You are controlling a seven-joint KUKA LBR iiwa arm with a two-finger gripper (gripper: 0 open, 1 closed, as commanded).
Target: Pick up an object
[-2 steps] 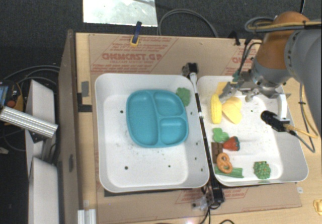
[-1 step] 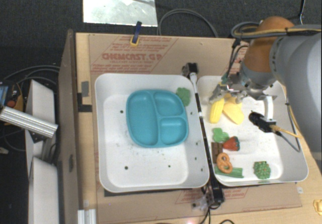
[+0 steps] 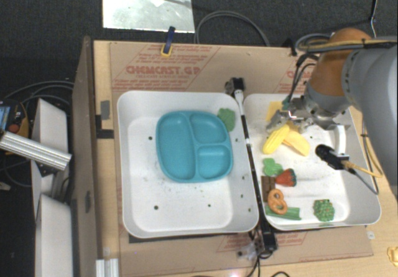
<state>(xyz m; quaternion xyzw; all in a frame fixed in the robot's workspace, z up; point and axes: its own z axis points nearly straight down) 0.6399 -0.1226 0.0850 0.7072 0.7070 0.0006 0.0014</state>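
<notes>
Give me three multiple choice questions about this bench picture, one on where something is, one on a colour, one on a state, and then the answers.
1. Where does the divided plate lie?
A. in the left bin
B. in the right bin
C. on the floor

2. What colour is the divided plate?
A. red
B. blue
C. black

3. How does the divided plate sit?
A. flat with compartments facing up
B. flipped upside down
C. standing on its edge

Answers:
1. A, since the plate rests on the floor of the left bin, beside a green toy.
2. B, as its whole surface is light blue.
3. A, because all three compartments are open to the camera.
</notes>
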